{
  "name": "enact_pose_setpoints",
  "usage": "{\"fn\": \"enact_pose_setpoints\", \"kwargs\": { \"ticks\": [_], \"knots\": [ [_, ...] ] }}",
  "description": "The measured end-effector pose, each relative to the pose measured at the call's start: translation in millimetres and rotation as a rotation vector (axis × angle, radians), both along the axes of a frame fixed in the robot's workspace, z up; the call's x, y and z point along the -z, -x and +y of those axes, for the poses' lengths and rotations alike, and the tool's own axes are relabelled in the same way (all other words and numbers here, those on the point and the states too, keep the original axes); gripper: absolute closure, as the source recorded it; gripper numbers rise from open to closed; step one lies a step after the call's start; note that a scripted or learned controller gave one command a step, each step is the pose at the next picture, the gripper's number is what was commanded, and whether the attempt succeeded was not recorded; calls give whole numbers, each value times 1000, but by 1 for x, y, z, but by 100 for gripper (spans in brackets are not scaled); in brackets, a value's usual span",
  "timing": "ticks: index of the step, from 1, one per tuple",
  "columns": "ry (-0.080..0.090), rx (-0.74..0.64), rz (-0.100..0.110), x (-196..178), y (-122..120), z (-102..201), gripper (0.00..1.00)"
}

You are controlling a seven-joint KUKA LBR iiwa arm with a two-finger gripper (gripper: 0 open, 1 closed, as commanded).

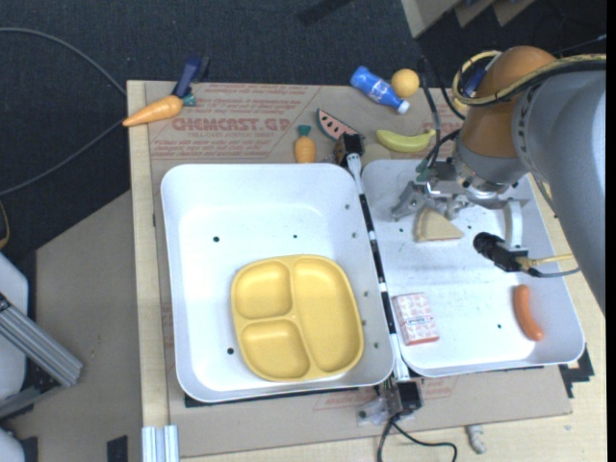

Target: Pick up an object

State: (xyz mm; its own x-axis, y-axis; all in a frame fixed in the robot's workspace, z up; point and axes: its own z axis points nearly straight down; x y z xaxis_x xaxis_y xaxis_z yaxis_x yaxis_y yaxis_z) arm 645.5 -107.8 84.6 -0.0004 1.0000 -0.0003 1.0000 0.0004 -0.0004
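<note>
Yellow divided plate (295, 318) in the left bin (192, 200), small red-patterned packet (416, 317) near in the right bin (462, 354), gripper (432, 200) spread just above a tan wedge (438, 227) far in that bin, sausage (527, 313) at its right edge

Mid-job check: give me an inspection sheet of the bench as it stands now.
Surface: left bin holds a yellow divided tray.
Job's things: right bin holds a tan wedge, small pink box, sausage.
Clutter: behind the bins, carrot, banana, blue bottle, watermelon slice.
Grippers: pincer over the wedge.
Cables: black cable on floor.
Surroundings: dark carpet.
</note>
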Motion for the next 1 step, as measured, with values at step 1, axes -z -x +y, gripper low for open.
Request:
{"fn": "enact_pose_setpoints", "kwargs": {
  "ticks": [1],
  "knots": [
    [1, -1, -2, -11, -1, 0, 100]
  ]
}}
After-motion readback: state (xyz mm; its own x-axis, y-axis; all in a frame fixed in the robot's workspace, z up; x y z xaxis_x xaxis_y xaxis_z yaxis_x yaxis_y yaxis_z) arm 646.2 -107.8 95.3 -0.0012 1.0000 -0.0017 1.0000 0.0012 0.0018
